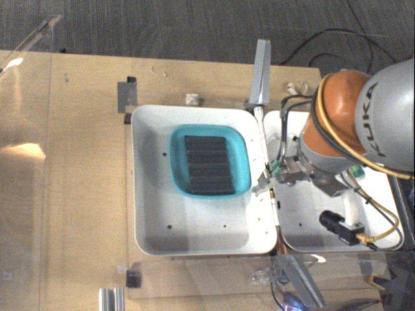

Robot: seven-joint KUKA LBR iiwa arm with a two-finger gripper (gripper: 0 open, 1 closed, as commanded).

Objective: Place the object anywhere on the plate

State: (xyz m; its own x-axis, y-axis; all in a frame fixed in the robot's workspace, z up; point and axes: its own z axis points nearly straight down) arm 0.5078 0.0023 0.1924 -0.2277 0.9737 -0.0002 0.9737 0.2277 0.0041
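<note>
Teal plate (pixel 177 149) in the left bin (pixel 194 232) bears a dark ridged object (pixel 209 167) lying flat at its middle, so the placing appears done. Gripper (pixel 269 173) hangs over the wall between the bins, right of the plate; whether it is apart or together cannot be told.

Even overhead light, fairly sharp throughout. Pale glare patches sit on the bench (pixel 65 193) at the frame's left. Soft shadows line the left bin (pixel 152 232).

We see a bulky grey robot arm (pixel 389 118) lettered KUKA, its orange band (pixel 337 118) looped by yellow cables (pixel 363 157).
</note>
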